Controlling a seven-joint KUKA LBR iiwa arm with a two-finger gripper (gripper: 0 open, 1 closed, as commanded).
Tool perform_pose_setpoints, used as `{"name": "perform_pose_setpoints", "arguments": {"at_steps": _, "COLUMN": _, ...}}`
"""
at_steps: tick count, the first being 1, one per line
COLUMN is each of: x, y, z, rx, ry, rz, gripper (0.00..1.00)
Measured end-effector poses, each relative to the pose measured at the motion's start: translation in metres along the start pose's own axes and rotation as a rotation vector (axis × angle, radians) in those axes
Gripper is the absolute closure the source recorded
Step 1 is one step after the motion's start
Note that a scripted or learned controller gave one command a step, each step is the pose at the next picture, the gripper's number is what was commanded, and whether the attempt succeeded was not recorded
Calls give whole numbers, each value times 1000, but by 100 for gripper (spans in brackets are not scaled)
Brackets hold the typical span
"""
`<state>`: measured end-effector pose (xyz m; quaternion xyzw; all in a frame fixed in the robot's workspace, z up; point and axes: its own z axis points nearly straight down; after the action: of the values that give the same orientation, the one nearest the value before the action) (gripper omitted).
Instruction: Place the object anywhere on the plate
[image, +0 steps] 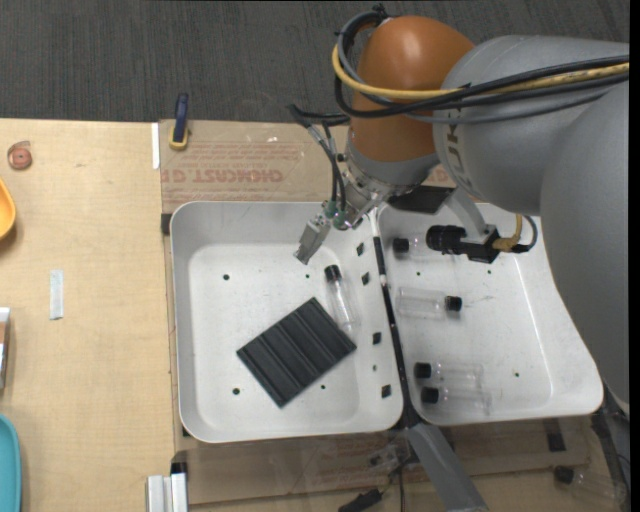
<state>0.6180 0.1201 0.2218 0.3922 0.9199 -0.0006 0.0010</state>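
We see a big grey arm (540, 150) with a round orange band (405, 75). Yellow and black cables (450, 92) loop around it at twelve o'clock.

A dark grey ribbed plate (296, 351), square and flat, lies turned diagonally on the floor of the left white bin (200, 300), slightly toward its front. Just beyond the plate's far corner rests a clear plastic vial (339, 293) with a black cap, lying on its side, cap end pointing away from the plate and its clear end beside the plate's upper edge; whether the two touch cannot be made out. The vial lies near the bin's right wall.
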Motion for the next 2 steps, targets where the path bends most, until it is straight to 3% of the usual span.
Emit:
{"name": "perform_pose_setpoints", "arguments": {"at_steps": 1, "x": 9, "y": 39, "z": 45, "rx": -2, "ry": 1, "rz": -430, "gripper": 0}}
{"name": "perform_pose_setpoints", "arguments": {"at_steps": 2, "x": 39, "y": 79, "z": 129, "rx": -4, "ry": 0, "rz": -1009, "gripper": 0}}
